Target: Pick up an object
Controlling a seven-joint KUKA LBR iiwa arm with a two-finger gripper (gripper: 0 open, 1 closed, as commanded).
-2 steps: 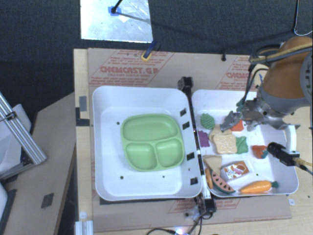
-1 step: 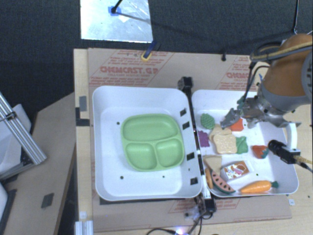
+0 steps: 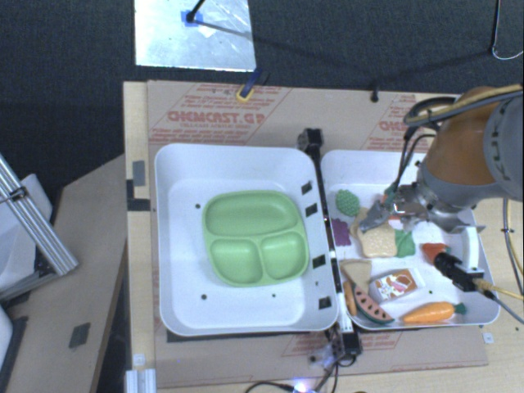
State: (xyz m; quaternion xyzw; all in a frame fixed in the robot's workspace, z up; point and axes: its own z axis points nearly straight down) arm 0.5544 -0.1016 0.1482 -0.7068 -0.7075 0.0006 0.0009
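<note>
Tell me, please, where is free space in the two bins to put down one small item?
Left bin: bare white floor all around the green divided plate, widest at its left and far sides. Right bin: crowded around the gripper, toast, watermelon slice and carrot; a bare strip remains at the far edge.

I see 2 white bins on the desk. The left bin holds a green 3-compartment tray. My gripper hangs low in the right bin, just above a bread slice, near a carrot and watermelon slice.
</note>
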